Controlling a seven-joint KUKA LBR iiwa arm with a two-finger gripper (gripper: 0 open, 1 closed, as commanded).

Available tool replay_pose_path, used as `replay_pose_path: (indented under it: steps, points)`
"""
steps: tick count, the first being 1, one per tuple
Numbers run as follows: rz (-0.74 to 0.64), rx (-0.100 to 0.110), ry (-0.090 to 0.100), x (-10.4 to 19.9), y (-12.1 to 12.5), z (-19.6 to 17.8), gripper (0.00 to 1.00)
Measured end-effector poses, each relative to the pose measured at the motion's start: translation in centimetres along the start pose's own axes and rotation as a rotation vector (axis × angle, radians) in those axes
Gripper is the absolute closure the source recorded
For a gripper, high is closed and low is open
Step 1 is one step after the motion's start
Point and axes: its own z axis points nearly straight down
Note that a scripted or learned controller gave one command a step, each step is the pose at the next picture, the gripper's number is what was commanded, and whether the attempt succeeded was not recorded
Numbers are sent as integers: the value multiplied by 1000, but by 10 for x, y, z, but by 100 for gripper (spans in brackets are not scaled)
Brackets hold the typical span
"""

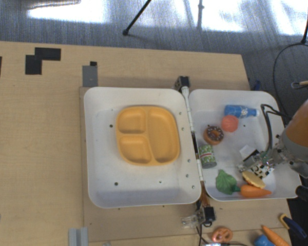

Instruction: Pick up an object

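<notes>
My gripper [255, 166] hangs low over the front right part of the right bin [262, 99], the arm coming in from the right. Just below it lies a yellow slice-shaped piece [252, 180], touching or nearly touching the gripper. An orange carrot [255, 191] lies in front of that, by the bin's front wall. A green broccoli-like piece [225, 182] sits to the left of the carrot. Further left and back are a green can [207, 156], a brown donut [214, 134], a red-orange ball [229, 123] and a blue bottle [240, 111].
The left bin [100, 152] holds a yellow divided plate [146, 135]. On the bench in front of the bins lie a pretzel [222, 234] and an orange and blue toy [269, 237]. A black cable [269, 118] loops over the right bin's far right side.
</notes>
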Motion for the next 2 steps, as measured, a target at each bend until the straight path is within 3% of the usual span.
replay_pose_path:
  steps: [1, 2]
  points:
    - [-1, -7, -4, -1, 3, -12, 100]
    - [74, 3, 6, 0, 75, -36, 100]
